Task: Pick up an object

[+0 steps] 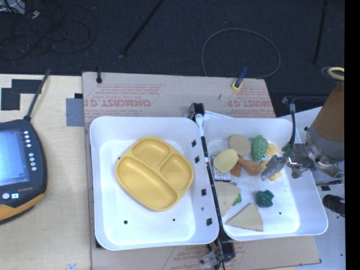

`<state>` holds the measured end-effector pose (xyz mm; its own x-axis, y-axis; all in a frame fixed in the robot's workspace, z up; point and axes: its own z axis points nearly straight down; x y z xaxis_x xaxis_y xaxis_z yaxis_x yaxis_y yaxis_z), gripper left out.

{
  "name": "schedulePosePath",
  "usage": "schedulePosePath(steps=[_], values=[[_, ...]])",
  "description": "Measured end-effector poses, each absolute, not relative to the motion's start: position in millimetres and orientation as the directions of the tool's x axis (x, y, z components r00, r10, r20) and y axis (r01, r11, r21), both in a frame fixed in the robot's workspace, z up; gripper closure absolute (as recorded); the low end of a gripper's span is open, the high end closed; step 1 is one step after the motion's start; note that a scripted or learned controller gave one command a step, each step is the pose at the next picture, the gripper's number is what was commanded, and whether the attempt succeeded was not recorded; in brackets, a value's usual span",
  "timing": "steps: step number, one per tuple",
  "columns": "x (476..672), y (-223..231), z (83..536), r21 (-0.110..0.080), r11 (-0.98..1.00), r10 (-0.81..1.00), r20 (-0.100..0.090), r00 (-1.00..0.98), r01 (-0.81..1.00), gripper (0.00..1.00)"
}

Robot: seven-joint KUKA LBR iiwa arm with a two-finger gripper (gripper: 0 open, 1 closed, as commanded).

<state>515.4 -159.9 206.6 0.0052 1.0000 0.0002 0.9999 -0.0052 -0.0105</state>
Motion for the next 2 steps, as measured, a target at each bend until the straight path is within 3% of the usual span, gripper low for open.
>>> schedulePosePath(steps=[1,2], values=[[497.3,-168.6,84.0,-0.004,-0.002,1.000,0.005,0.002,1.000,0.00],[498.4,-170.9,97.5,-0.005,-0.006,1.000,0.006,0.006,1.000,1.00]])
